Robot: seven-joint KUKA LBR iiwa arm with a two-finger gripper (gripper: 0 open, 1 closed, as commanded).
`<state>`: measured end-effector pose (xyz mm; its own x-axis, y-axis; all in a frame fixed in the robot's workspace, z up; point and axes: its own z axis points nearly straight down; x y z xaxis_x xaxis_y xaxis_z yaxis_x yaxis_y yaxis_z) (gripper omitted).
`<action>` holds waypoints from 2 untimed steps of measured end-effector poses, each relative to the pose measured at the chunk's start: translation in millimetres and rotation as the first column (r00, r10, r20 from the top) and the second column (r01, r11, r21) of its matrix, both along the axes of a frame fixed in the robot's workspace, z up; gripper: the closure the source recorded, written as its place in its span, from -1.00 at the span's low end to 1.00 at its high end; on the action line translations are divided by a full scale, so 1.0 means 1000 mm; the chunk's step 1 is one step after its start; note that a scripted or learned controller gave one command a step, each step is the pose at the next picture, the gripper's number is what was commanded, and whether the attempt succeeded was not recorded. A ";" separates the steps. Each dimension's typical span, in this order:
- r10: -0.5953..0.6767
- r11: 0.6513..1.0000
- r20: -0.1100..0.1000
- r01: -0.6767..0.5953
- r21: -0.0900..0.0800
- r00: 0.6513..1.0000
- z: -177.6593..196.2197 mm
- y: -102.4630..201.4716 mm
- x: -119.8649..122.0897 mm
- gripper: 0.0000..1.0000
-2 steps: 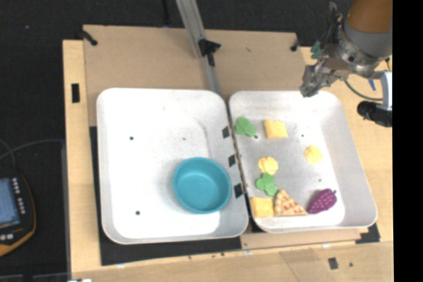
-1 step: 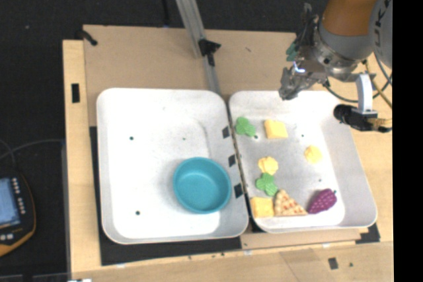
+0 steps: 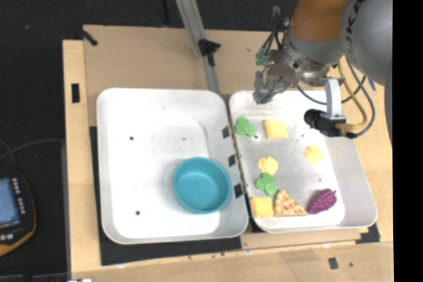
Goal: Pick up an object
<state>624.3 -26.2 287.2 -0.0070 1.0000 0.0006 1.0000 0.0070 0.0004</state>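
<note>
My gripper [image 3: 263, 92] hangs over the far left corner of the right bin [image 3: 350, 162], above and just behind a green toy [image 3: 246, 127] and a yellow block [image 3: 275, 129]. Nothing shows between its fingers. Lower in the same bin lie a yellow piece [image 3: 268, 164], a green piece [image 3: 266, 184], a yellow cube [image 3: 262, 207], a pizza slice [image 3: 287, 203], purple grapes [image 3: 322, 201] and a small yellow piece [image 3: 312, 154]. A blue bowl [image 3: 201, 184] sits in the left bin [image 3: 132, 142].
A grey metal pole [image 3: 188, 10] slants up from between the bins at the back. Black cables and a connector [image 3: 327, 122] hang off the wrist over the right bin. A handheld pendant [image 3: 12, 205] lies at the far left.
</note>
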 end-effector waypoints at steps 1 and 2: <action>-0.002 1.000 -0.001 0.002 -0.001 1.000 -0.019 0.044 -0.009 1.00; 0.000 1.000 -0.001 0.000 0.001 1.000 -0.015 0.093 -0.021 1.00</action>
